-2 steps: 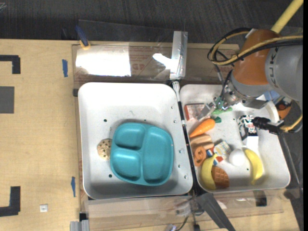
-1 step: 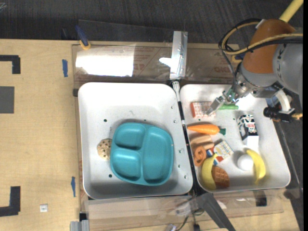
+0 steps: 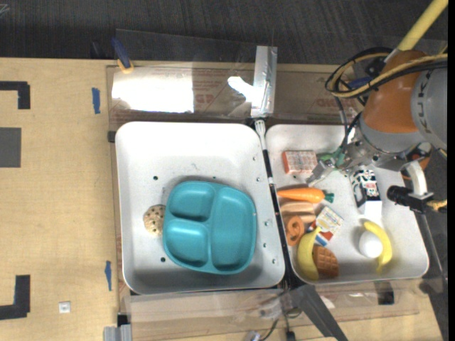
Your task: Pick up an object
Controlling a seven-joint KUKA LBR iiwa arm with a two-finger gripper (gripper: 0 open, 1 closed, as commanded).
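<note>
You have the tan worktop (image 3: 57, 212) under two white bins set side by side. The left bin (image 3: 192, 148) carries a teal divided plate (image 3: 210, 226), with a speckled cookie (image 3: 153, 219) touching the plate's left edge. The arm (image 3: 398, 98), grey with its orange band, reaches in from the right over the far corner of the right bin (image 3: 416, 261). Its claw (image 3: 334, 163) sits low over that bin's upper middle, and you cannot tell from this angle whether it is open or closed; nothing shows between its tips. Just left of the claw lies a pink wrapped packet (image 3: 299, 161). Just below it lies a carrot (image 3: 301, 195), with a sausage (image 3: 298, 209) beside that. A cow-patterned item (image 3: 367, 185) lies to the claw's right. Nearer the front you see one banana (image 3: 306, 256) against a brown waffle-like piece (image 3: 326, 261), and another banana (image 3: 382, 239) curled round a white egg (image 3: 370, 246).
</note>
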